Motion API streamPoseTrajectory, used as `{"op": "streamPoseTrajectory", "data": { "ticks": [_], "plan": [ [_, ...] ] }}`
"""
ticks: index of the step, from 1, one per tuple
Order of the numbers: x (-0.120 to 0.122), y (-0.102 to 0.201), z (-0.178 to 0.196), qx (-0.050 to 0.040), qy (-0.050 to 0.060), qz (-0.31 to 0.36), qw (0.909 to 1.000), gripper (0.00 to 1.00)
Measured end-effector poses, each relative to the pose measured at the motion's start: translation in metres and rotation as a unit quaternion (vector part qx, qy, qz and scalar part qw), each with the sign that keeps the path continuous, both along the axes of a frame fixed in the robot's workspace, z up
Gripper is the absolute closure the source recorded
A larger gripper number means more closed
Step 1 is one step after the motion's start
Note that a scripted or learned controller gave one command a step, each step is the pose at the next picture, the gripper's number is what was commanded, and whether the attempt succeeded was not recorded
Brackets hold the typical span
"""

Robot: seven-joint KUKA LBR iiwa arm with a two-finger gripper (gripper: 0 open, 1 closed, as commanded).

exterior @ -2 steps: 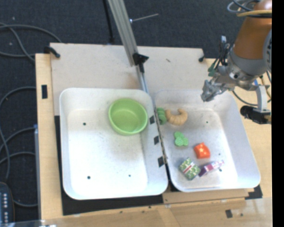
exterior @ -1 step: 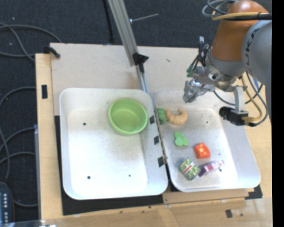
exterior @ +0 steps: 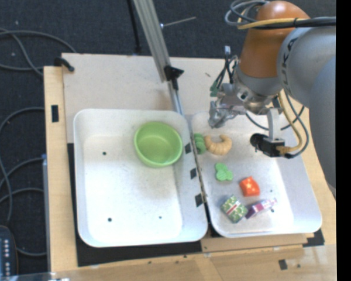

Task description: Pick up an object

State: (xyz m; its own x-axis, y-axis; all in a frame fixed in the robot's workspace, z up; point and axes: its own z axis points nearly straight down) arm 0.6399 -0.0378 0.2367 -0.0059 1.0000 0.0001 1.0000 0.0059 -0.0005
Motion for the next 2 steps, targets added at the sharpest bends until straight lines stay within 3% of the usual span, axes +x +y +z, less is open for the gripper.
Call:
{"op": "streamPoseTrajectory", "data": {
  "ticks": [2],
  "plan": [
    [-0.009,0.114,-0.009,0.0009,0.001,0.001,1.0000,1.00]
  ]
}}
